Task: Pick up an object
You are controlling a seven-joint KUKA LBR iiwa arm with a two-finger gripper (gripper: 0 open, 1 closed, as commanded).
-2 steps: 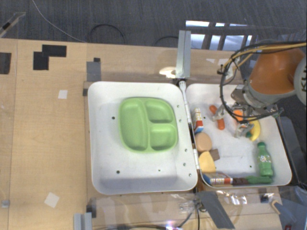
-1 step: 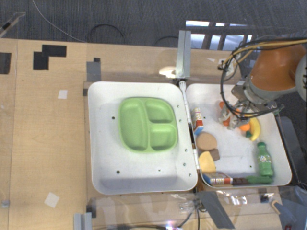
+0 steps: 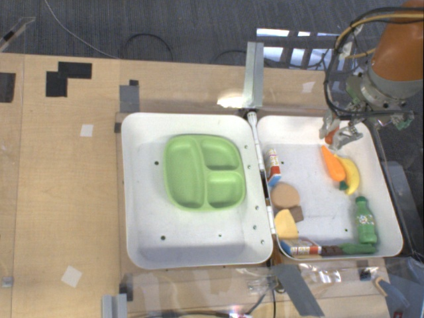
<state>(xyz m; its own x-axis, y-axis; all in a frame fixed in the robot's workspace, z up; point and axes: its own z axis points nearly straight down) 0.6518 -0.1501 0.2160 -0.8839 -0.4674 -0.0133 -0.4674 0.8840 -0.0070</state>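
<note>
Orange carrot under the pincer

Pincer (image 3: pixel 338 136) hovers over the right bin's (image 3: pixel 311 171) far end, just above the carrot (image 3: pixel 333 163) lying against a banana (image 3: pixel 351 175). Its fingers look empty; how far apart, I cannot tell. A green tray (image 3: pixel 202 171) fills the left bin (image 3: pixel 142 197).

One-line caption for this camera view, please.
Gripper hovers above carrot and banana in right bin; green tray in left bin.

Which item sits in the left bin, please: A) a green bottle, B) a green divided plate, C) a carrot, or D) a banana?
B: the green divided plate lies alone in the left bin, while the banana, carrot and green bottle lie in the right bin.
</note>
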